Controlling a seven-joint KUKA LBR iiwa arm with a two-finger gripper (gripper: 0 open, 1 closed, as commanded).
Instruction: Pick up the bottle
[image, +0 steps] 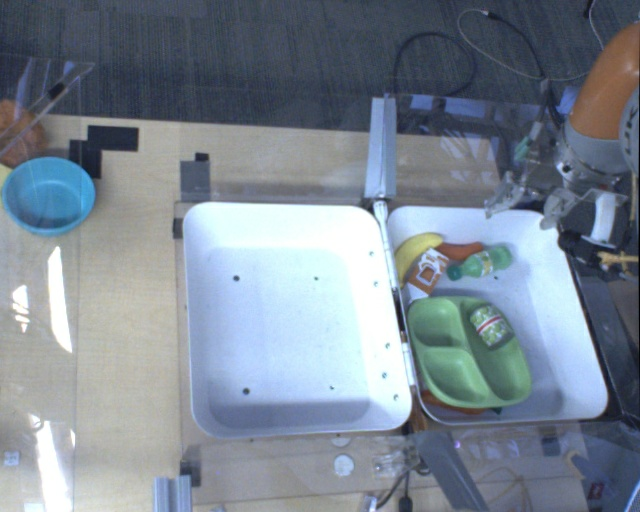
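The green bottle (481, 263) lies on its side in the right white bin (560, 320), near the bin's far middle, cap pointing left. My gripper (525, 206) hangs above the far edge of that bin, up and to the right of the bottle and apart from it. Its two fingers (497, 203) are spread open with nothing between them.
A yellow banana (417, 250) and an orange-and-white pack (432, 272) lie just left of the bottle. A green divided tray (466, 355) with a small can (490, 325) on it fills the bin's near half. The left white bin (290, 320) adjoins it. A blue bowl (48, 195) stands far left.
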